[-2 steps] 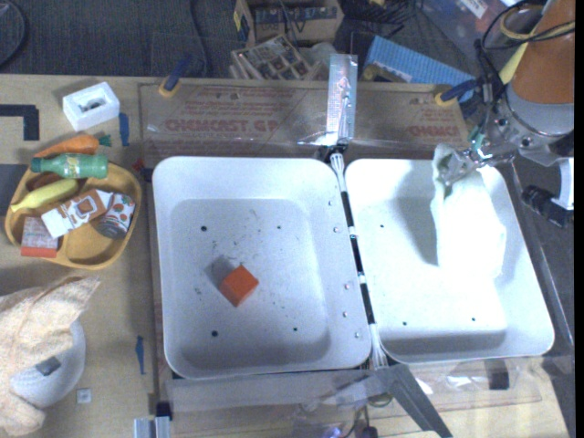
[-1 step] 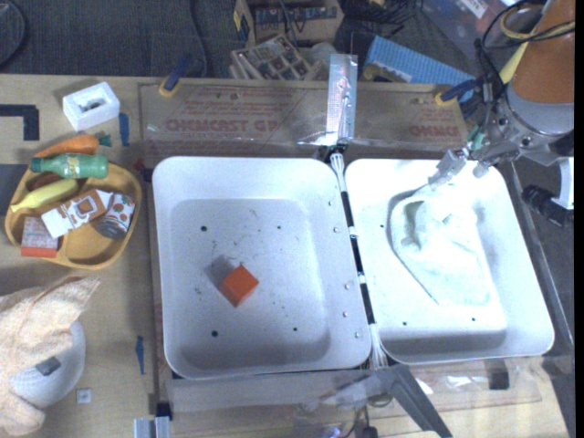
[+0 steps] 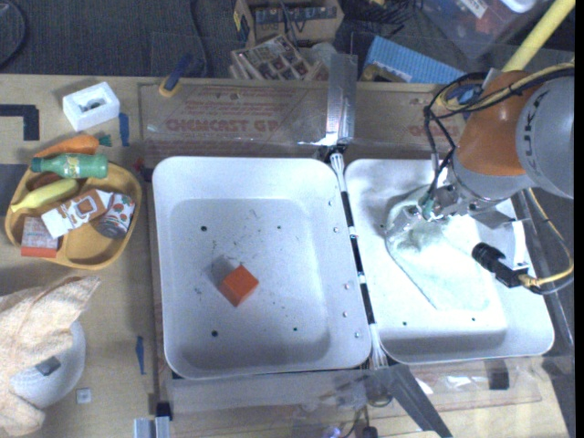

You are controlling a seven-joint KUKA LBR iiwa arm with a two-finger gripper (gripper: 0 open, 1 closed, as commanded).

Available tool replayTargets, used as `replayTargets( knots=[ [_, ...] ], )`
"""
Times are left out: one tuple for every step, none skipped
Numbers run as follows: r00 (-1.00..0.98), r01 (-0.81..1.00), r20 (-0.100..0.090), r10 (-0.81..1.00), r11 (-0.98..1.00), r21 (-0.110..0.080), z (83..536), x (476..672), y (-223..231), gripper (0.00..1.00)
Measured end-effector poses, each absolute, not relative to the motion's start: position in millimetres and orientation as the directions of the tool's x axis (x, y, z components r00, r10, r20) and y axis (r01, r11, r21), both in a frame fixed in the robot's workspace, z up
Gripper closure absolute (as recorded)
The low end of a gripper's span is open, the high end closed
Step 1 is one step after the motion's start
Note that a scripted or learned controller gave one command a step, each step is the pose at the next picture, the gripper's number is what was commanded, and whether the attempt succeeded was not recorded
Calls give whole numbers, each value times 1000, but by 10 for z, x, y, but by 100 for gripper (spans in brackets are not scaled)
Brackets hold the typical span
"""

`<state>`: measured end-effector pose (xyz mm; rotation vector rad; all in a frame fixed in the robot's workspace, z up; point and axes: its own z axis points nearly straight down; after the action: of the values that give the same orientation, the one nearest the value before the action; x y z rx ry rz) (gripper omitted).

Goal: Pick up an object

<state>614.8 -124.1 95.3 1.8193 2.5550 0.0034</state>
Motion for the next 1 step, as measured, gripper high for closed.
replayTargets(
  knots=[
    [-293,956,-5,956,293,8,895,6193,-1047,0]
  ],
)
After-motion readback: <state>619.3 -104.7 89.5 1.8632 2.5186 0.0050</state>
